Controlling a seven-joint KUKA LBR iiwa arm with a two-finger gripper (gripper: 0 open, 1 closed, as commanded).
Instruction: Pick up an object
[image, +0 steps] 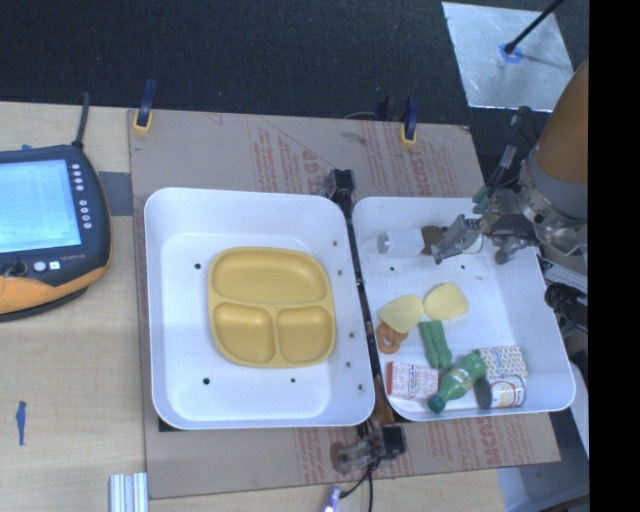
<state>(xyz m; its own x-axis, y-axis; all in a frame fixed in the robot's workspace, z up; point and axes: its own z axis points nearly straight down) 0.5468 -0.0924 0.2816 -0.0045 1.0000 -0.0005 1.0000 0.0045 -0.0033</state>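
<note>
Above the bench (70, 400), the fixed camera looks down on two white bins side by side on a sheet of brown cardboard (250, 150).

At right, the grey arm (560, 150) with its orange band reaches in over the far part of the right bin (530, 290). Its gripper (478, 243) hangs low over the bin's far end, the dark fingers spread wide, one toward the bin's middle and one toward the arm. Nothing sits between them. A small clear item (392, 242) and a small brown piece (431, 237) lie just left of the gripper; what they are cannot be told.

Nearer the camera, the bin's objects lie in a loose cluster, well apart from the gripper. Two pale yellow pieces (425, 306) sit close together near the middle. A brown ring (388, 338) lies just beside the left one. A green stick (435, 344) runs from below them toward a green bottle (457, 382), which lies tilted on its side. A red-and-white packet (411, 380) is at the bottle's left, a patterned box (502, 360) and a can (505, 392) at its right.

The left bin (180, 390) holds a yellow divided plate (270, 305), flat at its centre. A handheld tablet controller (45, 225) with a lit screen rests on the bench at far left. Blue clamps (146, 105) pin the cardboard at its far edge.
</note>
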